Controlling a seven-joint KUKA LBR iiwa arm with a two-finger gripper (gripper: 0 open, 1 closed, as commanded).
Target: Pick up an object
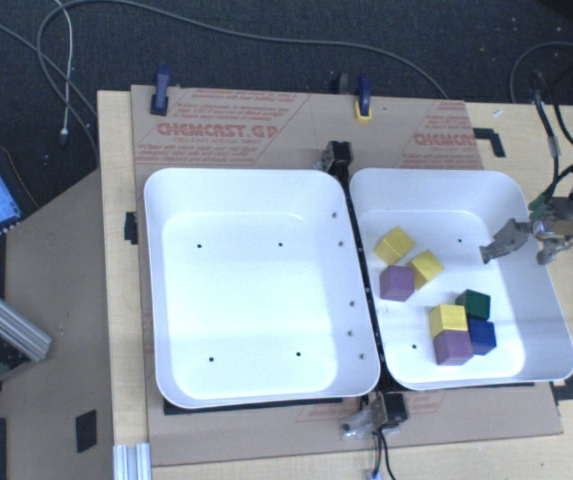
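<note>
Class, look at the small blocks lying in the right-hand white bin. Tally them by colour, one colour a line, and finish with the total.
Yellow blocks: 3
Purple blocks: 2
Green blocks: 1
Blue blocks: 1
Total: 7

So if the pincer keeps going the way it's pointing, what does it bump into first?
The pincer points left and slightly down the picture, so probably the small yellow cube, beside the purple cube. Its height above the right bin is unclear, so it might pass over.
</note>
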